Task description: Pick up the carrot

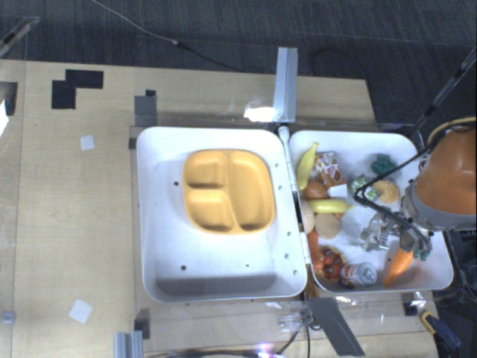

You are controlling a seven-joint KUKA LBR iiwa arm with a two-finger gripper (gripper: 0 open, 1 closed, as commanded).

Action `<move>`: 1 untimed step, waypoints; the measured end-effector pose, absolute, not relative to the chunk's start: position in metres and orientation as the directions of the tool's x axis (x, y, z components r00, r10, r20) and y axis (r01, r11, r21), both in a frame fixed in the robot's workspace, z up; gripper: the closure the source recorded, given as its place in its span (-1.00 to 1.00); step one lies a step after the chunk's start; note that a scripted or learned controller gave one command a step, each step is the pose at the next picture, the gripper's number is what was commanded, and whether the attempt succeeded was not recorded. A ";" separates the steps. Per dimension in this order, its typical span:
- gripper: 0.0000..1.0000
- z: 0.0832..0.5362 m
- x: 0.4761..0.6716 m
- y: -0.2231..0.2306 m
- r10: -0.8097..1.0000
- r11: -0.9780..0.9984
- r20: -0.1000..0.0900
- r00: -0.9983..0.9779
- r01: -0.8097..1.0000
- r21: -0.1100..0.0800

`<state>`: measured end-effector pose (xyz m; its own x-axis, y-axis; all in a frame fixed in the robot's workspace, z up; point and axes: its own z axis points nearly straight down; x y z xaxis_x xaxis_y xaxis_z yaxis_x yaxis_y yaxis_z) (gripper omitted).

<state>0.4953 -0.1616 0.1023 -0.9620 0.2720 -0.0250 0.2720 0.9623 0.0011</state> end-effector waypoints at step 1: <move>1.00 0.182 0.495 -0.198 0.301 0.954 -0.016 -0.954 0.301 -0.001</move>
